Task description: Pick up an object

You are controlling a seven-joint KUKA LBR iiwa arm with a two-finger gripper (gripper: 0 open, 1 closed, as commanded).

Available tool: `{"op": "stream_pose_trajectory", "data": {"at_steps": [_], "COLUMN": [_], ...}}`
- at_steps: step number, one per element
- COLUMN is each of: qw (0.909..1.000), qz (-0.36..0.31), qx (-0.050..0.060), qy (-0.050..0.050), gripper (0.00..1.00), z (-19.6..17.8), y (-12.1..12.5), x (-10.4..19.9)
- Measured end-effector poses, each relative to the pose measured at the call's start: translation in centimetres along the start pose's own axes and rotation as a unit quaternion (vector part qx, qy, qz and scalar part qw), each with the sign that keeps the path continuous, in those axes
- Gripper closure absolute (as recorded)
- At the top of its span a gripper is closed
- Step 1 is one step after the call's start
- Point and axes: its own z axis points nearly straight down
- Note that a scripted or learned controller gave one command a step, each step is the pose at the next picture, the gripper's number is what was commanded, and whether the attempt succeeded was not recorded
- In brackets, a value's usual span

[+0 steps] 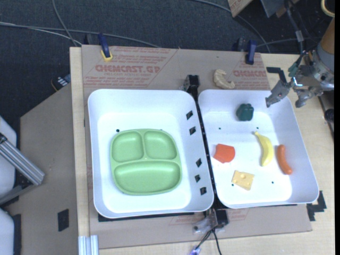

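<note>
Near edge: a black cable [204, 241] trails off the front of the tan cardboard sheet [154, 232] that lies under both bins.
Left bin: the shallow white plastic bin [101, 142] holds a pale green divided plastic plate [145, 161] with three compartments, lying flat near its middle.
Right bin, front: in the other shallow white bin [303, 187], a yellow wedge of toy cheese with holes [243, 180] lies nearest the front edge.
Right bin, middle: a red-orange toy pepper [224, 152] sits to the left, a yellow toy banana [265, 149] to the right of centre, and an orange toy carrot [285, 159] just beside the banana (the two look apart, not touching).
Right bin, back: a small dark green toy vegetable [245, 111] rests near the far wall.
Gripper: the grey two-finger gripper [289, 94] hangs over the far right corner of the right bin, fingers spread, nothing between them; the dark green toy lies to its left, the banana and carrot nearer the camera.
Writing: red print on the cardboard behind the bins reads "CHEMCAST GP" (partly hidden on the right).
Behind the bins: a beige curled object [223, 78] lies on the cardboard; a blue-and-yellow clamp [105, 48] and a blue clamp [251, 51] grip the far edge.
Room: dark carpet [159, 15] with loose cables.
</note>
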Motion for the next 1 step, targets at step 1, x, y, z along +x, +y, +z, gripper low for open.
{"op": "stream_pose_trajectory", "data": {"at_steps": [1], "qw": [1.0], "qz": [-0.002], "qx": [-0.006], "qy": [-0.001], "gripper": [0.0], "z": [-0.76], "y": [0.23], "x": [0.06]}}
